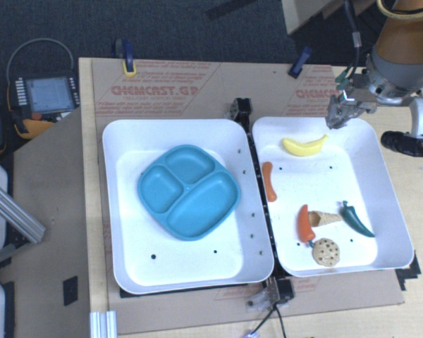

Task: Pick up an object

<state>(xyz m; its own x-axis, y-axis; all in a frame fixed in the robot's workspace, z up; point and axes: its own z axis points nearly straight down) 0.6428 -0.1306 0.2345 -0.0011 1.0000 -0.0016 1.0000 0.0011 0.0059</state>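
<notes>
The pincer [336,120] hangs over the far edge of the right bin [391,189], just beyond the yellow banana [304,145], a spot that looks chosen for a drop onto that nearest piece; I cannot tell whether it is apart or together, and nothing shows between it. The other candidates lie loose on that bin's floor: an orange carrot [269,182], a cookie [326,251], a green pepper [355,219]. The blue divided plate [189,191] sits alone in the left bin [127,245], likely too broad to grab.
</notes>
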